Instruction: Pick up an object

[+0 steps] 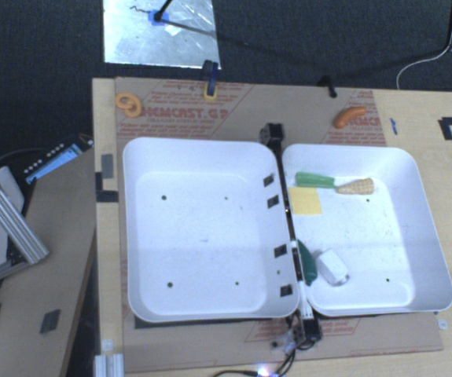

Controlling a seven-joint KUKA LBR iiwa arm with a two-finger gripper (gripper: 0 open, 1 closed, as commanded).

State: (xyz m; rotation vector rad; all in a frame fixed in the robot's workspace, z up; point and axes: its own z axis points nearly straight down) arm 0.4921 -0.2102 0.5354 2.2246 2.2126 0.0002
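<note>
- Nearest the camera, a small white block (333, 267) lies in the right bin (383, 238), touching a dark green object (308, 265) that rests against the bin's left wall.
- The left bin (202, 234) sits beside it, the two bins meeting along a centre seam with dark clips.
- Farther back in the right bin, a flat yellow square (305, 201) lies near the left wall.
- Just behind the square lies a brush (335, 183) with a green handle and a tan head, lengthwise across the bin, its handle towards the seam.
- How far the pincer is open, and whether it has hold of anything, cannot be told.
- Beyond the bins, on the table (414, 124), lies an orange sausage-shaped toy (349, 117); well apart, by the far left corner, lies an orange ring (128, 104).
- A blue and yellow clamp (209, 79) sits at the table's far edge.
- Farthest off, a shiny sheet (160, 20) lies on the dark floor.
</note>
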